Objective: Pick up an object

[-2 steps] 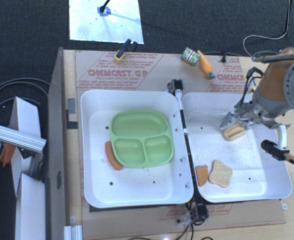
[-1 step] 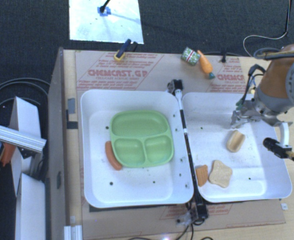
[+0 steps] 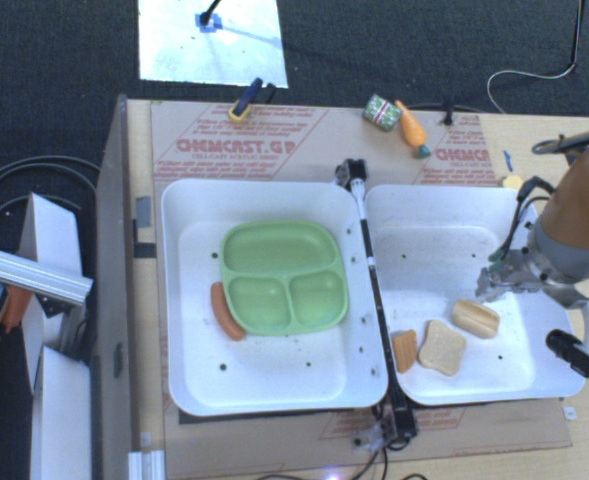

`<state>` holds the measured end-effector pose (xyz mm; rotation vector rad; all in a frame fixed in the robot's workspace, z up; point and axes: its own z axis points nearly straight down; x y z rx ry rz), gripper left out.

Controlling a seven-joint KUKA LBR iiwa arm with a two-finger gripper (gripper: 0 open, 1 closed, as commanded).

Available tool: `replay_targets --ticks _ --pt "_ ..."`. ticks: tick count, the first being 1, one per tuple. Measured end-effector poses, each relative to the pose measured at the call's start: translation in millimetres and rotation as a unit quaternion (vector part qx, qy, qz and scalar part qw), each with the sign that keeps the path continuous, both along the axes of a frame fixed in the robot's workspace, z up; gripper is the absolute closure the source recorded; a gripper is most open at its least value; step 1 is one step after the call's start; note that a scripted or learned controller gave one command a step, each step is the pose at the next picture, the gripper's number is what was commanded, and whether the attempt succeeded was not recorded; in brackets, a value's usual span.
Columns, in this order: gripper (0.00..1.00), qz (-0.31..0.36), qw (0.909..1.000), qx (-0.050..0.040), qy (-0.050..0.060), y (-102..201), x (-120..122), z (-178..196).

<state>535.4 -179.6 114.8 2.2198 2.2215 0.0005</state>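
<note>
Gripper (image 3: pixel 494 280) in rt bin (image 3: pixel 424 218), finger state unclear, just above bun (image 3: pixel 475 319); toast (image 3: pixel 442 348), cracker (image 3: pixel 404 350) nearby.

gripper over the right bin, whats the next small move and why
Probably ease down and slightly toward the bread roll. The gripper sits just above and beside it in the right bin, with nothing seen between its fingers, so the roll is the nearest thing to pick.

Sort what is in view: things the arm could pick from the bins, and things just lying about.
For the job, in the bins:
bread slice
bun
orange cracker
hot dog
green tray
gripper

Lying about, behind the bins:
carrot
green can
yellow clip
</note>
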Motion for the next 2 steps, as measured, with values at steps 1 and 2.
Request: replay_targets --ticks 1,2 --pt "0.0 0.0 1.0 0.0001 0.0 0 0 0" --pt "0.0 0.001 1.0 0.0004 0.0 47 -28 -20"
